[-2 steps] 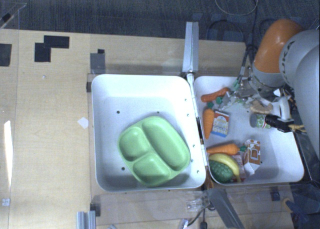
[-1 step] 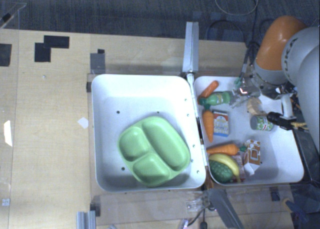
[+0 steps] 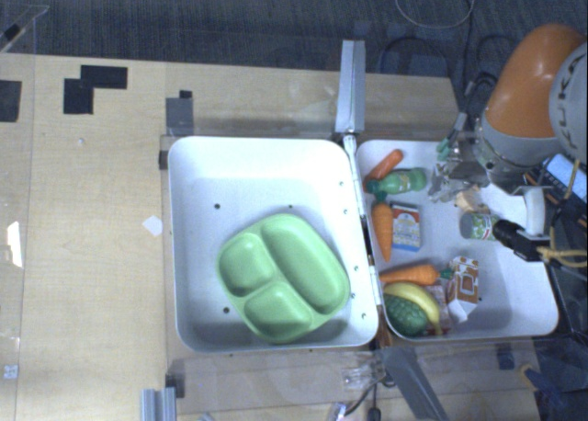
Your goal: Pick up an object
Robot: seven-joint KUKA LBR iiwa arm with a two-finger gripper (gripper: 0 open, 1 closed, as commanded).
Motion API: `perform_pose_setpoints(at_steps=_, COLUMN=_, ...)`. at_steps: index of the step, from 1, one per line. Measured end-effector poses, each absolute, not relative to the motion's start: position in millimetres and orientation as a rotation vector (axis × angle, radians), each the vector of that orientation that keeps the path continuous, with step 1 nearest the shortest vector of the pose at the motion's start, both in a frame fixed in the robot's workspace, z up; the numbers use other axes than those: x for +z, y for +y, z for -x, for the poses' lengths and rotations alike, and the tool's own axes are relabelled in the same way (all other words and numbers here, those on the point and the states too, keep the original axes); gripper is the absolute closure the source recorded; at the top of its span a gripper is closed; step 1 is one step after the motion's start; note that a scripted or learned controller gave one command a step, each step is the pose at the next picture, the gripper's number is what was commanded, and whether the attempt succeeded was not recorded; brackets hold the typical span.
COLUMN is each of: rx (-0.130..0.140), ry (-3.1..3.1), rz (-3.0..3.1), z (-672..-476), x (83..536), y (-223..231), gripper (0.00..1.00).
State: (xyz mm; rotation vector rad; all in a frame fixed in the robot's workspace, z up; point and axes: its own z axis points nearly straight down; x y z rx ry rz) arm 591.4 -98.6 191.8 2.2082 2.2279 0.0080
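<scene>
Banana [image 3: 415, 299], yellow, is lying at the near edge of the right bin [image 3: 533, 323] with a dark green vegetable [image 3: 411, 316] touching it and an orange carrot [image 3: 411, 274] just behind; a small printed carton [image 3: 464, 279] is sitting beside them. Gripper [image 3: 452, 174] is hanging over the far part of that bin, just right of a green bottle [image 3: 404, 180] and a second carrot [image 3: 384, 164]; how it is set, and whether anything is in it, cannot be told, since the wrist is masking it. Third carrot [image 3: 382, 230] and a small box [image 3: 407, 228] are lying along the divider, a small can [image 3: 476, 224] near the arm. Risk, as judged: items are crowding each other, so a descent could be landing on two at once, or a round bottle could be rolling away from a glancing touch; cables at the wrist could be snagging. Left bin [image 3: 197, 226] is holding a green divided plate [image 3: 283, 276]. Bench [image 3: 92, 254] is pale wood with black markers [image 3: 92, 86]; dark carpet [image 3: 230, 5] and loose cable [image 3: 432, 1] are showing beyond
</scene>
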Motion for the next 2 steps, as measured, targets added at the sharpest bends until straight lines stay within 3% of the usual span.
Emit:
perform_pose_setpoints(at_steps=1, rx=0.004, ry=1.846, rz=-2.541, z=-537.5, x=200, y=-100, gripper=1.0)
perform_pose_setpoints(at_steps=2, rx=0.002, ry=1.322, rz=-2.85, z=-502.1, x=203, y=-96, gripper=1.0)
